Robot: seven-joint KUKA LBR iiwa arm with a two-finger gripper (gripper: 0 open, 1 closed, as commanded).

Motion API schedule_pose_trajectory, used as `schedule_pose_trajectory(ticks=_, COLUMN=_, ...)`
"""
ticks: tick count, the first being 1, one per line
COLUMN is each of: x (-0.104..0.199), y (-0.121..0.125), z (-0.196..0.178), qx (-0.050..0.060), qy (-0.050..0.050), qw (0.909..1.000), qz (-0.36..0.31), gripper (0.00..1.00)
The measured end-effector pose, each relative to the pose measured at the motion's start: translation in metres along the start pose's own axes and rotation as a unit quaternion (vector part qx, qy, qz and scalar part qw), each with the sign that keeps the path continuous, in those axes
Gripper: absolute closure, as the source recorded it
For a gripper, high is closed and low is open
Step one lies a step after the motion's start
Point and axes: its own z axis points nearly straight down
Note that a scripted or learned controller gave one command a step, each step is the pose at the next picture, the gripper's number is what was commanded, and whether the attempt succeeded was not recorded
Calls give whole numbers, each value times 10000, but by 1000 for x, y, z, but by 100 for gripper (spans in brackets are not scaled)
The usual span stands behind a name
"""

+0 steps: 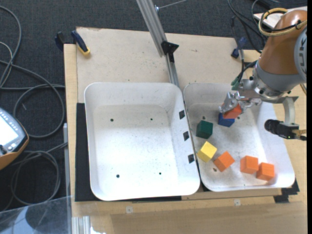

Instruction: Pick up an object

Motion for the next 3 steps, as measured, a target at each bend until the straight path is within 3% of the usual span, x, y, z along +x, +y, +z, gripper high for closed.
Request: schedule_pose_trajectory(ticks=3, x=164, y=57, z=-15, qx=5, qy=1, qw=10000, qz=-4, gripper=100)
